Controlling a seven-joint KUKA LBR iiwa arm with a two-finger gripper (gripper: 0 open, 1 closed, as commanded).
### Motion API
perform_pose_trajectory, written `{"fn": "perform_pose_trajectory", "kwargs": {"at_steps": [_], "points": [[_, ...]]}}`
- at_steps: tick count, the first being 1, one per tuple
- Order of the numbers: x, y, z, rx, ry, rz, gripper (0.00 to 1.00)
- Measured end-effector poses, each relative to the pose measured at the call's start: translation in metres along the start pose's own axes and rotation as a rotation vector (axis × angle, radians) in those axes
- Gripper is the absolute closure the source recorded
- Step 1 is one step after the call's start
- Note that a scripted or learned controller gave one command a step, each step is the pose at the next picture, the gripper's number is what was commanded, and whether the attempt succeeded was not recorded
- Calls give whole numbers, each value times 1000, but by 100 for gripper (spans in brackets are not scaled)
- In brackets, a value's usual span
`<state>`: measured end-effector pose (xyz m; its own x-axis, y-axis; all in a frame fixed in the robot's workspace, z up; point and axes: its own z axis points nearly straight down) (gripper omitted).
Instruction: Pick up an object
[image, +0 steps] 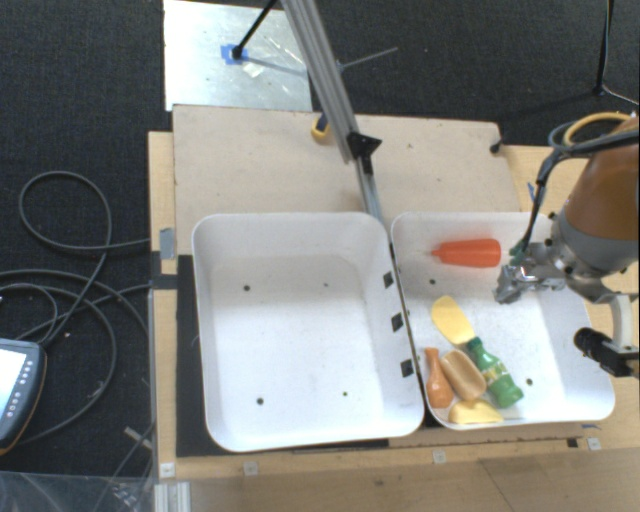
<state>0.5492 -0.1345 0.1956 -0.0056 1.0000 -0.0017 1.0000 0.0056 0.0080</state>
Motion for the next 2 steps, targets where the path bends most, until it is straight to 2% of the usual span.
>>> {"fn": "perform_pose_trajectory", "kwargs": {"at_steps": [2], "points": [[-9,10,-106,0,0,0,100]]}}
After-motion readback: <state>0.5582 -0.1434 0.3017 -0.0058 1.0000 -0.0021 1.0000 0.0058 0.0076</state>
